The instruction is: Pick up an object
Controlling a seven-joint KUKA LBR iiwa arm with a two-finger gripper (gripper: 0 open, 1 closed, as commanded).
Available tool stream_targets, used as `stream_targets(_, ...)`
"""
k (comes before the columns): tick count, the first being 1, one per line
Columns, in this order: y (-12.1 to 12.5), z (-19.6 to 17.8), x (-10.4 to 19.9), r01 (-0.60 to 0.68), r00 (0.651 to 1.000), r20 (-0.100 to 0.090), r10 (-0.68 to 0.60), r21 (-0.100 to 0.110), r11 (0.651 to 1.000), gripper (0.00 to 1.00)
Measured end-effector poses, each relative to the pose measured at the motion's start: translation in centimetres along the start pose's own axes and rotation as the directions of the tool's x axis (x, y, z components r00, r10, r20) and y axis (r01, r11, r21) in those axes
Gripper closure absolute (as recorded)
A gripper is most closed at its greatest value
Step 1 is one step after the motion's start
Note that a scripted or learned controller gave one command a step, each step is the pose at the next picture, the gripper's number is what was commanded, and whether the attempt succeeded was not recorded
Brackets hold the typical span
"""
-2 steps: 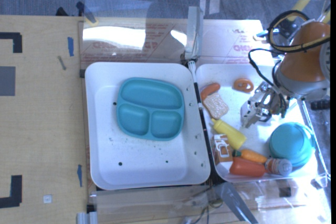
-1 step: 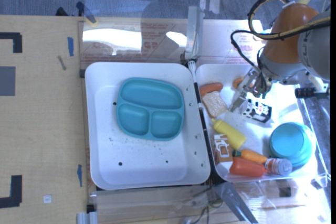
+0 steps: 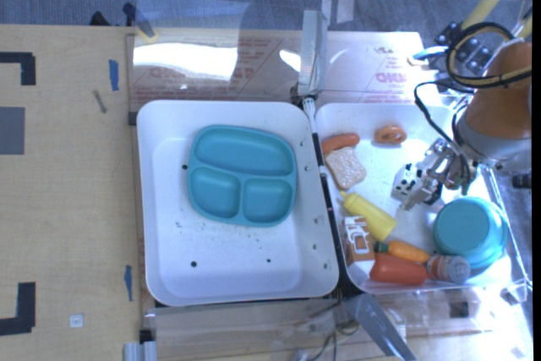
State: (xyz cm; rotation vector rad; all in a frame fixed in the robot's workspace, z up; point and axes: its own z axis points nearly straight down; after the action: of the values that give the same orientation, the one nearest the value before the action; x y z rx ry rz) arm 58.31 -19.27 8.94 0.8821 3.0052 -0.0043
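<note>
My gripper (image 3: pixel 420 185) hangs low in the right bin (image 3: pixel 377 93), left of a teal bowl (image 3: pixel 467 232). A small white piece with black dots (image 3: pixel 406 180) lies right at its tip; whether it is held is unclear. Around it lie a slice of toast (image 3: pixel 347 167), a reddish sausage (image 3: pixel 340 141), an orange bun (image 3: pixel 390 134), a yellow bottle (image 3: pixel 369 214), a carrot (image 3: pixel 404 250) and a red-orange vegetable (image 3: pixel 397 270).
The left bin (image 3: pixel 161 207) holds a teal divided plate (image 3: pixel 243 175). A small orange-and-white carton (image 3: pixel 355 234) and a grey-capped item (image 3: pixel 454 268) sit near the right bin's front edge. The arm's orange band and cables (image 3: pixel 494 89) rise over the bin's right side.
</note>
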Motion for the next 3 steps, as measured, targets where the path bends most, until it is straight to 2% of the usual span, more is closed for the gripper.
stream_targets(1,10.2,0.1,-0.1,-0.265,0.964,-0.002,0.265,-0.007,0.964,0.0)
stream_targets(2,11.7,0.0,-1.4,-0.548,0.836,-0.017,0.549,0.018,0.836,0.0)
stream_targets(3,11.9,-1.3,-1.8,-0.545,0.838,0.001,0.545,0.002,0.838,1.0)
